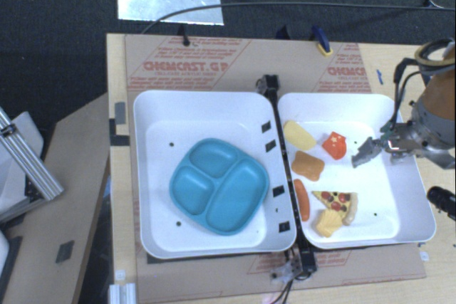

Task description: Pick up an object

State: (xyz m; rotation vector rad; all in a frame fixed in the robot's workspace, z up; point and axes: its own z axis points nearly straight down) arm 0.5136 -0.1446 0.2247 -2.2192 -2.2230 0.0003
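Observation:
The right bin (pixel 388 206) holds several toy foods. A pale yellow piece (pixel 299 134) lies at its far left, with a red piece (pixel 335 145) to its right. Below them sit an orange-brown piece (pixel 308 166), a thin orange sausage (pixel 302 199), a pizza slice (pixel 338 201) and a yellow block (pixel 327 223). My gripper (pixel 361 155) reaches in from the right and hangs over the bin, just right of the red piece. Nothing shows in its grasp.
A blue divided plate (pixel 219 185) lies in the left bin (pixel 160 128). The raised wall between the two bins (pixel 281 153) carries black clips. Cables and the arm's wrist (pixel 431 117) hang over the right bin's far right corner.

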